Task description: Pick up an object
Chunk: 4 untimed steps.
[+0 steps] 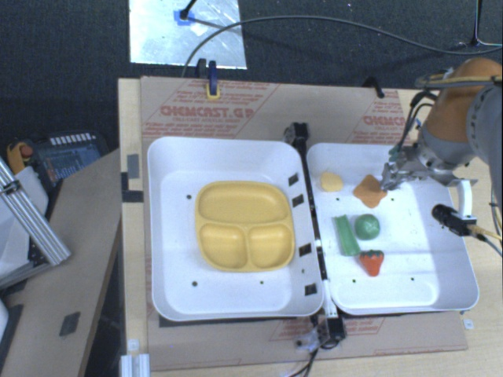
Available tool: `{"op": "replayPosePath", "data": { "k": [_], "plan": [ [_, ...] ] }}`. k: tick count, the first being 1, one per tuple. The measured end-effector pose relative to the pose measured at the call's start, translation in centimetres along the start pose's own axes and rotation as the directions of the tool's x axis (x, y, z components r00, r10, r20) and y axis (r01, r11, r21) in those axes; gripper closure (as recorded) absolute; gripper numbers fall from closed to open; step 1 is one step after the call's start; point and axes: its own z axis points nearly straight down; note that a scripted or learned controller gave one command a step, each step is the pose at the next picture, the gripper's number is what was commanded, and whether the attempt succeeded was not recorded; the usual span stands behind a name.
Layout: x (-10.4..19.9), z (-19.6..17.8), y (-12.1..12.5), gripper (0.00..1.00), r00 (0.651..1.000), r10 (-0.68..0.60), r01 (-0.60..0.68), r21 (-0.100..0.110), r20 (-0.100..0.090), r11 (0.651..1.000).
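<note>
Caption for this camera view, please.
Claw at an orange piece in the right bin; yellow tray in the left bin.

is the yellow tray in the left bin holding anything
Empty. All three compartments of the yellow tray in the left bin show bare yellow plastic.

Even overhead light, glaring foil sheet (187, 20) (slightly soft focus)

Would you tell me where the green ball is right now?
The green ball sits mid right bin, touching the green block, just above the red-orange piece.
</note>
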Motion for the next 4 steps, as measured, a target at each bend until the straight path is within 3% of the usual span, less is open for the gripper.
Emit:
{"op": "replayPosePath", "data": {
  "k": [2,3,4],
  "plan": [
    [0.1,-10.9,1.0,1.0,1.0,0.002,-0.002,0.001,0.001,1.0],
    [0.1,-13.2,1.1,1.0,1.0,0.002,-0.002,0.004,-0.001,1.0],
    [5.5,-12.2,1.1,1.0,1.0,-0.001,0.001,0.008,-0.002,1.0]
  ]
}}
